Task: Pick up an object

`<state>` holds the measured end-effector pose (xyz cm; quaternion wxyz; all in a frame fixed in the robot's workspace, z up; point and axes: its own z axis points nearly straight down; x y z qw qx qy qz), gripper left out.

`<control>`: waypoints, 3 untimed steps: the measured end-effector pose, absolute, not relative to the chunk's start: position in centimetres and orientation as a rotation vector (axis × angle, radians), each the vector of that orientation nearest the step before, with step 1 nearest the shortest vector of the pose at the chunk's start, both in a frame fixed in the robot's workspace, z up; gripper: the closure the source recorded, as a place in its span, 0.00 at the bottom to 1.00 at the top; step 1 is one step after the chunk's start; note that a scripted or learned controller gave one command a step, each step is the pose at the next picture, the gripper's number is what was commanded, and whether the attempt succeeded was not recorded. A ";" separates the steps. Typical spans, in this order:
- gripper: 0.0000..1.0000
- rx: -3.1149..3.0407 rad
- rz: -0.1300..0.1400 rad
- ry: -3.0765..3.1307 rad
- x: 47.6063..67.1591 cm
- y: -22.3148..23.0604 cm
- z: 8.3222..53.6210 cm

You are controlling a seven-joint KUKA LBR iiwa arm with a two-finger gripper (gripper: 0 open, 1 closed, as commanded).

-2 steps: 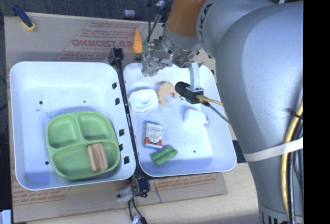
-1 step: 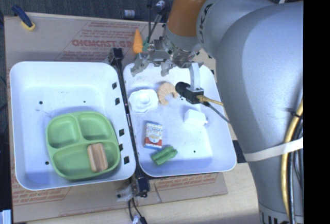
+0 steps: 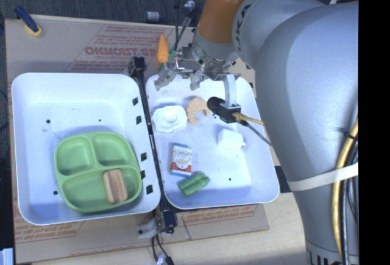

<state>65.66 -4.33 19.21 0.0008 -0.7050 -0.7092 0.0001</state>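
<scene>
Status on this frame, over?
Gripper open, empty, over right bin's far end. Tan curved piece nearest, untouched. White round piece close beside it.

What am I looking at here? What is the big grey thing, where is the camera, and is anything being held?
The big grey shape with the orange band is a robot arm, reaching in from the right. One camera, fixed above the bench, looks down at a slant. At the arm's tip is a gripper, a two-finger hand; it is open and holds nothing, above the far end of the right bin. That bin holds a white round piece, a tan curved piece, a white block, a small box and a green piece. The left bin holds a green divided plate with a brown piece in its largest compartment.
</scene>
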 end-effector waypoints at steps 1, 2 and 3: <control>0.00 -2.214 0.000 -2.227 65.7 -4.3 19.2; 0.00 -2.214 0.000 -2.227 65.7 -4.3 19.2; 0.00 -2.214 0.000 -2.227 65.7 -4.3 19.2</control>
